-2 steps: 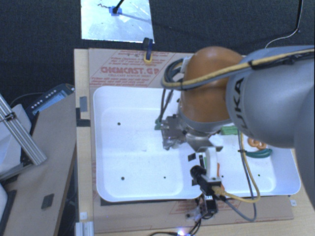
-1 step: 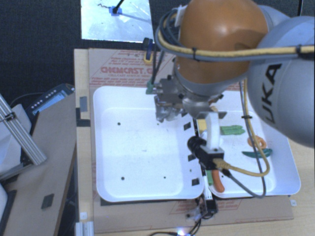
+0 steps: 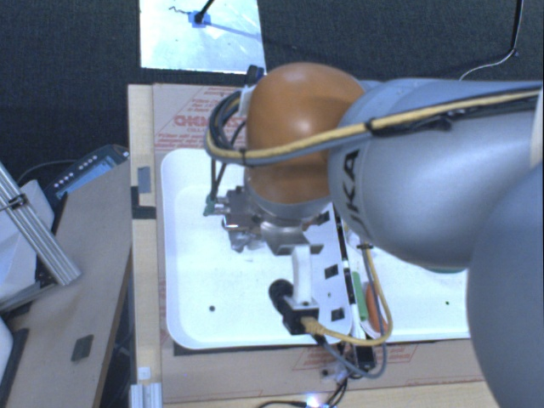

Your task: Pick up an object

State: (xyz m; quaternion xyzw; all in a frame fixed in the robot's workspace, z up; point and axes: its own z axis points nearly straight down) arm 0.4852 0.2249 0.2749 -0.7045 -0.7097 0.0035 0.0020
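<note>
Pincer (image 3: 235, 222): one, low over left bin (image 3: 189, 266), near its middle. Open or closed: cannot tell, wrist blocks sight.

Arm (image 3: 425, 168): one, grey with orange band, reaches in from right and covers much of both bins.

Bins: two, white, side by side. Right bin (image 3: 429, 313) mostly under arm.

Objects: two slim sticks, orange stick (image 3: 368, 298) and green stick (image 3: 360, 309), side by side at right bin's left edge, apart from pincer, partly behind cable.

Printed cardboard (image 3: 191, 113) lies under bins on desk (image 3: 93, 253).

The arm (image 3: 425, 168) hides most of the right bin (image 3: 425, 314); the gripper (image 3: 235, 229) is too indistinct to read
</note>
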